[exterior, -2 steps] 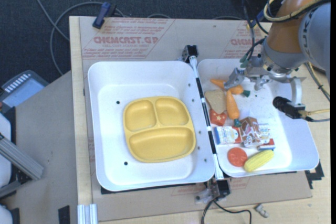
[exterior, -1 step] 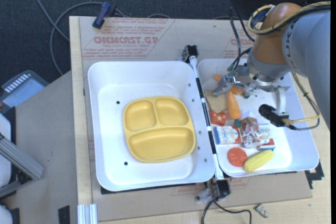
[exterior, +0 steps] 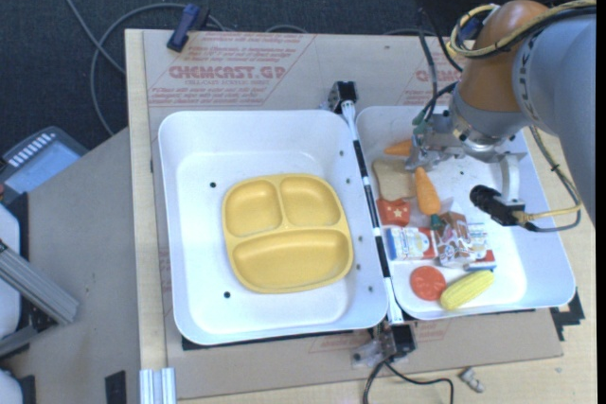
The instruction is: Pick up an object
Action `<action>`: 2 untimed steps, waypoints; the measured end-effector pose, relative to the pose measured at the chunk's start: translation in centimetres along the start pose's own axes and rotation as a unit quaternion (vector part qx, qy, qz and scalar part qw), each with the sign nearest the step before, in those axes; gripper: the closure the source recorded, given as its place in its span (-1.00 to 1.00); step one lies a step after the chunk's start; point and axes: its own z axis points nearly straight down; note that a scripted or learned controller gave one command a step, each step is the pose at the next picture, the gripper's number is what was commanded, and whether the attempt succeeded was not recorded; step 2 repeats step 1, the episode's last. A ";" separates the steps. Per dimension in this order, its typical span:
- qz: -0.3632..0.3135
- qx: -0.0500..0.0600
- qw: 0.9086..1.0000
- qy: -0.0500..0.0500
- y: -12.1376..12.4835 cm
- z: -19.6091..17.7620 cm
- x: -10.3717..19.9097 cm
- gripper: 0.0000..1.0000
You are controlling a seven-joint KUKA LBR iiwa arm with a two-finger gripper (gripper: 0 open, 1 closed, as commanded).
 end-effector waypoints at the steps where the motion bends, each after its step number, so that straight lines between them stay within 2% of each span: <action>1: -0.001 0.004 1.000 0.002 -4.8 -8.6 7.0 1.00; 2: -0.001 0.004 1.000 0.002 -4.8 -8.6 7.0 1.00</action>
